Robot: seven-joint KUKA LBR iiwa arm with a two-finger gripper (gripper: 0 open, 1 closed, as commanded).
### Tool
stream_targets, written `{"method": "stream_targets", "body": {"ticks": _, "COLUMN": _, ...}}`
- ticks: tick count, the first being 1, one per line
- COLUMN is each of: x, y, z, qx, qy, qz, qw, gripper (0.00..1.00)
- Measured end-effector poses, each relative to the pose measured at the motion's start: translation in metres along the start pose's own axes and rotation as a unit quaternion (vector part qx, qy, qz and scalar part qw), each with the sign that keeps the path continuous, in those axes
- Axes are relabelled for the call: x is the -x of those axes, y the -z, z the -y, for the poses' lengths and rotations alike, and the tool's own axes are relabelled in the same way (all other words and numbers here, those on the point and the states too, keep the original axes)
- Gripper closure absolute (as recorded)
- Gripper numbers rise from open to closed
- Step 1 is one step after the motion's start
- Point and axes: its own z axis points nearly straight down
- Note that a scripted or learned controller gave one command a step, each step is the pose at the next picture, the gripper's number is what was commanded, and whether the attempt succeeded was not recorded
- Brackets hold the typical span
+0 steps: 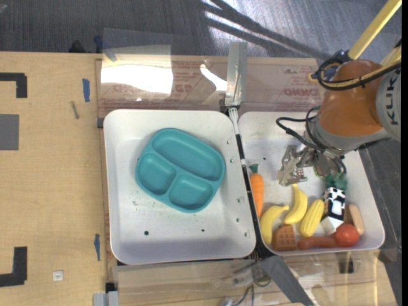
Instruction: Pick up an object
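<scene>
The toy bin holds a small pile of play food, and the orange carrot lies along its inner wall, so everything here is placed from that carrot. Closest to the camera, in front of the carrot's tip, sits a brown waffle. A long red sausage lies just past the waffle on the side away from the carrot, and a red tomato sits at the sausage's other end. A little farther back, a yellow banana curls right next to the carrot's lower end. A second banana and a yellow corn cob stand side by side beyond the first banana. A black and white cow toy is farther out from the carrot than the corn, close to it. Behind the bananas, level with the carrot's green top and a bit off to the side, the gripper hangs low over the bin floor. I cannot tell if it is open or closed, and I see no toy in it. On the other side of the carrot, across the wall, the next bin holds a blue-green plate with three sections. Farther back than the carrot, the orange band of the arm sits above the gripper.
</scene>
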Motion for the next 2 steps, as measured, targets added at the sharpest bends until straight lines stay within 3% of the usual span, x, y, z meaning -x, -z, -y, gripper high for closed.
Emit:
{"method": "stream_targets", "body": {"ticks": 1, "x": -0.099, "y": -0.017, "z": -0.005, "qx": 0.001, "qy": 0.092, "qz": -0.003, "qw": 0.9958, "gripper": 1.0}}
{"method": "stream_targets", "body": {"ticks": 2, "x": -0.088, "y": 0.074, "z": 0.026, "qx": 0.0, "qy": 0.199, "qz": 0.001, "qw": 0.98, "gripper": 1.0}}
